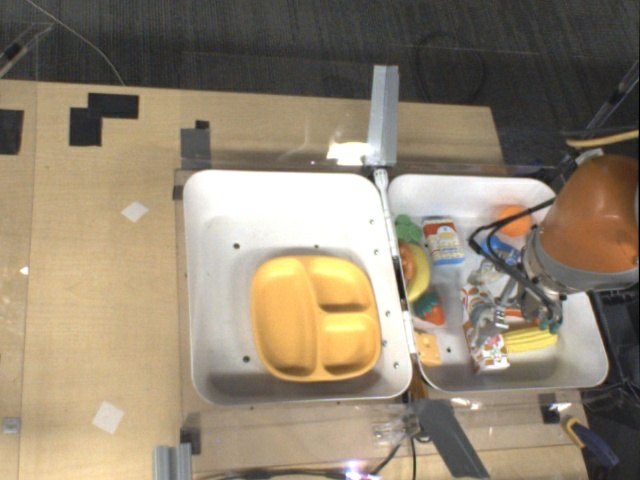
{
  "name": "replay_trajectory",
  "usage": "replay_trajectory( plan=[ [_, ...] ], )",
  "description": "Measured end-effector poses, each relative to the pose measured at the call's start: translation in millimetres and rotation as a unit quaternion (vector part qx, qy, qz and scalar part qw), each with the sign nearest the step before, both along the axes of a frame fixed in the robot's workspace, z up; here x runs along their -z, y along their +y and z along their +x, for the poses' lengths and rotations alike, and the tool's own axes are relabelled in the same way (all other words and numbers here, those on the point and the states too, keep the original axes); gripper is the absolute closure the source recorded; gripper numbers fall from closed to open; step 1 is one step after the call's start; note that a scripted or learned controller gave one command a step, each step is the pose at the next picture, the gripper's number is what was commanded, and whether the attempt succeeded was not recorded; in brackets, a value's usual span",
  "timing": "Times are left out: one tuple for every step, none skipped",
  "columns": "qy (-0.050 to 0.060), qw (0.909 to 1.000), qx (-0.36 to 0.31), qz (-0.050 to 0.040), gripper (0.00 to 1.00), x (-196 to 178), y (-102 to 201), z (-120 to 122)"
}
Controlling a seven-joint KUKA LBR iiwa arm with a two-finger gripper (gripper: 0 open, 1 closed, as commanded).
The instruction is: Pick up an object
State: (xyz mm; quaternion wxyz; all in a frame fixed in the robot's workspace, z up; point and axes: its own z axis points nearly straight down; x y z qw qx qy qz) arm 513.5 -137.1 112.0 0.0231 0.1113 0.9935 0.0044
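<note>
We take the yellow divided tray (316,316) as our landmark; it lies in the left bin (215,218), toward that bin's near edge. Right of it, past the wall the two bins share, sits the right bin (580,373), and there we find all the loose things. Closest to the tray, along that shared wall, a green piece (408,232), a banana (421,276) and a small red piece (429,311) lie bunched together, with an orange cracker-like square (427,348) just below them. A little farther right stands a small white can with a red label (442,241). Farther right again, an orange ball (514,220) shows partly behind a black cable. The gripper (490,320) hangs low in the right bin, well to the right of the tray, over a red-and-white printed packet (489,352), with a yellow corn cob (530,341) just beside it. We cannot tell how the jaws stand, nor whether they touch the packet. The pale wooden surface (90,298) stretches left of the tray's bin.
</note>
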Motion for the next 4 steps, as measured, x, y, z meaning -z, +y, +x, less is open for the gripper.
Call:
replay_trajectory(
  plan=[
    [0.016,0.9915,0.129,0.0018,0.00,23,16,67],
    [0.016,0.9714,0.237,0.0048,0.00,-69,37,99],
    [0.019,0.9712,0.238,0.0043,0.00,-66,36,98],
    [0.014,0.9803,0.197,0.0033,0.00,10,20,130]
  ],
)
